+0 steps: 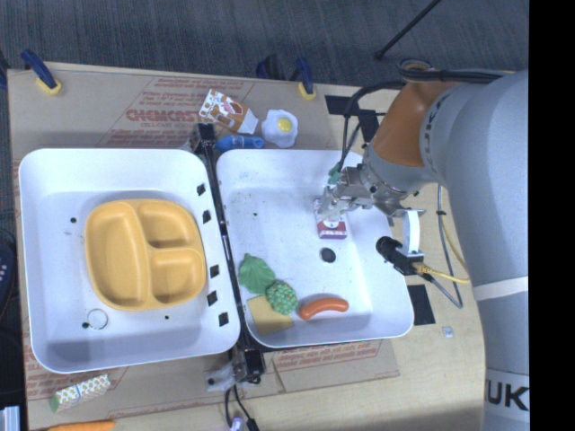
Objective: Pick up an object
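We lower the hand (332, 212) straight over the small red packet (331, 230); its grip state we cannot tell.

the single camera sat fixed above the cardboard-covered table (162, 106) and looked down on it at a slant, far enough back to take in both shallow white plastic bins side by side. the left bin (36, 241) lay toward the view's left and the right bin (269, 173) near its middle, both whole within the frame. a strip of dark grey carpeted floor (180, 16) ran along the top edge, beyond the table's far side. the grey arm with its orange band (413, 124) came in from the right, large and close to the lens, hiding part of the table's right end.
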{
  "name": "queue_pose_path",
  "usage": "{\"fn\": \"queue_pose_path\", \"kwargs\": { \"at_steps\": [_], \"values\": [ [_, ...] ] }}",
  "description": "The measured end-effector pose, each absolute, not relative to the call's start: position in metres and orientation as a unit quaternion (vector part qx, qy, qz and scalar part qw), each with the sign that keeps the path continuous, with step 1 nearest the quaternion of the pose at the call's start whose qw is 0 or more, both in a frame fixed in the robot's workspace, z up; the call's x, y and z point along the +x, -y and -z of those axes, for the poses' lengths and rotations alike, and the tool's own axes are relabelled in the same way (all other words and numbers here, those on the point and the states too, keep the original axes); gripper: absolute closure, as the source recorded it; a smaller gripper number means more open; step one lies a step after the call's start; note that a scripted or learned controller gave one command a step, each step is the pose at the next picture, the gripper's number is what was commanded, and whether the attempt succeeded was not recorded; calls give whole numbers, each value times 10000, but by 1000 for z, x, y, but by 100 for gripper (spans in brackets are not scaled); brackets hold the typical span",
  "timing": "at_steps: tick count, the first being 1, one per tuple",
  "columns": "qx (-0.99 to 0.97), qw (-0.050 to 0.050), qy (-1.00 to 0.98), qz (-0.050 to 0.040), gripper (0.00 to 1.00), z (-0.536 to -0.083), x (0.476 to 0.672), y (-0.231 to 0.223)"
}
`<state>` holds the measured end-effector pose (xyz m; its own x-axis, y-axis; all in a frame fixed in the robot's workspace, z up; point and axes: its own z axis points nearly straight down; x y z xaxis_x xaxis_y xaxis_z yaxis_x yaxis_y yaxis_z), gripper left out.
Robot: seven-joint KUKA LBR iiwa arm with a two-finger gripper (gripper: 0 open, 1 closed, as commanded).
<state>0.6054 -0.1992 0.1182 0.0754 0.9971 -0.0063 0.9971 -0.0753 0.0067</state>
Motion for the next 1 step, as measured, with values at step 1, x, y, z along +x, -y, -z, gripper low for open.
{"fn": "queue_pose_path", "kwargs": {
  "at_steps": [1],
  "values": [
    [8365, -25, -5480, 19, 100, -188, 551, 159]
  ]
}}
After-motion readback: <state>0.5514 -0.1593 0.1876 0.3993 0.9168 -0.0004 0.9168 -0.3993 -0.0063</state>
